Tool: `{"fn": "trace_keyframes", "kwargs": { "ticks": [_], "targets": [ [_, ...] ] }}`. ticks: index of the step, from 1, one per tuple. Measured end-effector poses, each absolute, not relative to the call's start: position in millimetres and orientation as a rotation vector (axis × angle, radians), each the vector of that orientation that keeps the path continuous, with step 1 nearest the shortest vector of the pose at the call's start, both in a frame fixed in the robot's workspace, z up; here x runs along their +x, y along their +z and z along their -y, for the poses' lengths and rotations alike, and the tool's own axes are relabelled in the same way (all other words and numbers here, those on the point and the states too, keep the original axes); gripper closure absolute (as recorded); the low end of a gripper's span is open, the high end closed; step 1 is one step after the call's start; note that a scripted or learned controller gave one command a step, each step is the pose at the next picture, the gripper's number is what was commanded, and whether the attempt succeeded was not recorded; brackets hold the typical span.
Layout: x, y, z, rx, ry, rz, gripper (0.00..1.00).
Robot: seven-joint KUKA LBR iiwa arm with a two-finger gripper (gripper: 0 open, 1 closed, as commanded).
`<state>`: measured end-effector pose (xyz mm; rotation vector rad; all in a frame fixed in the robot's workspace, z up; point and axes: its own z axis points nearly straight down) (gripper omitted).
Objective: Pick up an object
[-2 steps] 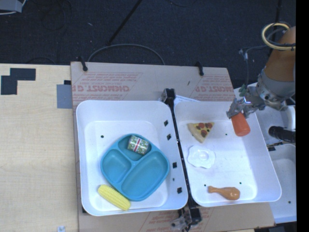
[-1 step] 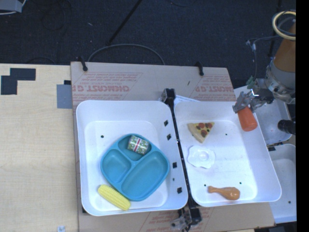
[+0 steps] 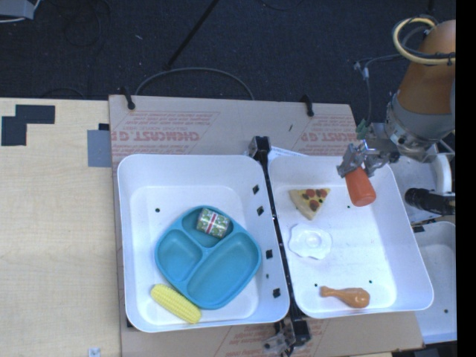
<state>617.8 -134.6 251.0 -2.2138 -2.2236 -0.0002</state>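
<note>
From my remote station I log 2 white bins side by side on the tabletop (image 3: 52, 236).

Left bin (image 3: 141, 177): a blue divided plate (image 3: 208, 262) sits at centre, with a small striped can (image 3: 213, 222) lying in its upper compartment. A yellow corn cob (image 3: 175, 303) lies just beside the plate's lower left edge, on the bin floor.

Right bin (image 3: 394, 274): a pizza slice (image 3: 310, 201) in the upper middle, a white fried egg (image 3: 309, 242) just below it, and a chicken drumstick (image 3: 346, 296) near the bottom edge – all 3 apart from one another.

Arm and gripper: the arm enters from the upper right of the frame. The gripper (image 3: 360, 166) hangs over the upper right part of the right bin, and an orange cylinder (image 3: 361, 187) hangs tilted directly under it, its top at the fingers. I read the gripper as closed on that cylinder, though the fingertips are small and partly blurred – I cannot tell whether the cylinder's lower end touches the bin floor.

Under both bins: a cardboard sheet (image 3: 193, 129) with red printed lettering.
</note>
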Motion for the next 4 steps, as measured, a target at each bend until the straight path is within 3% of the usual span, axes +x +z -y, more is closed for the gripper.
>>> {"fn": "trace_keyframes", "kwargs": {
  "ticks": [2, 4],
  "targets": [
    [610.1, 227.0, 39.8, -2.213, 0.003, 2.222, 1.0],
    [598.0, 241.8, -68.7, -2.212, 0.001, 2.225, 1.0]
  ]
}}
